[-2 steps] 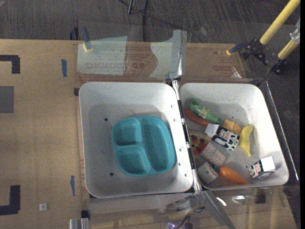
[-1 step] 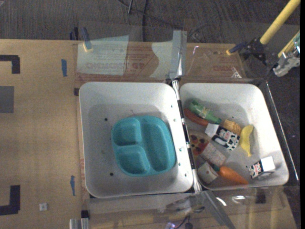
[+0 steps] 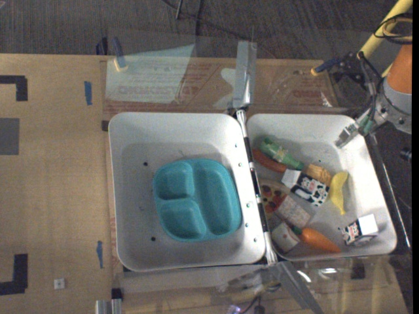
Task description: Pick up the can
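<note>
The can (image 3: 285, 236) shows as a pale round end in the near left corner of the right bin (image 3: 383, 237), touching the stub end of an orange carrot (image 3: 319, 240). My gripper (image 3: 349, 135) hangs over the far right part of that bin, well away from the can and higher in the view. It comes down from the grey wrist with the orange band (image 3: 400, 87) at the right edge. Nothing shows in the gripper.
Also in the right bin lie a green vegetable (image 3: 278, 152), a red one (image 3: 270, 161), a cow-patterned carton (image 3: 309, 190), a banana (image 3: 339, 191), a small box (image 3: 292, 210) and another carton (image 3: 359, 230). The left bin (image 3: 131, 142) holds a teal divided plate (image 3: 195, 199).
</note>
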Robot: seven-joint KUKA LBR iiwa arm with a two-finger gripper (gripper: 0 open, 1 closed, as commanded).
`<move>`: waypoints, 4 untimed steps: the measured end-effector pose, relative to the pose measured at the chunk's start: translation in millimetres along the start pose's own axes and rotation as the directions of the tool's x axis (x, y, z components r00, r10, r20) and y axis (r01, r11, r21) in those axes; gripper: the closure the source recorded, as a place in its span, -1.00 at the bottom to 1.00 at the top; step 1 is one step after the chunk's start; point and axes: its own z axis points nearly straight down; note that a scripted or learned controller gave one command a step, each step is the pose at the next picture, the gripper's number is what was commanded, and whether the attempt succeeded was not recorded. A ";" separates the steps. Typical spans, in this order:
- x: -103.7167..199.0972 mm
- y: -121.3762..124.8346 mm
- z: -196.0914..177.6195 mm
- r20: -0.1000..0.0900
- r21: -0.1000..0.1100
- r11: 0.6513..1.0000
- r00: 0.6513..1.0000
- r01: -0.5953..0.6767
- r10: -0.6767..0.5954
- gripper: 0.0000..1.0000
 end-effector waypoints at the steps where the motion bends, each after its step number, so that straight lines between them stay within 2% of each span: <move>1: 18.3 39.9 -214.6 0.004 -0.003 0.997 0.997 -0.076 0.076 1.00; 2: 11.7 25.5 -269.4 0.006 -0.004 0.999 0.999 -0.047 0.047 1.00; 3: -10.5 19.9 -268.6 0.006 -0.004 0.995 0.995 -0.104 0.104 1.00; 4: -6.0 28.8 -110.8 0.002 0.000 0.999 0.999 0.035 -0.035 1.00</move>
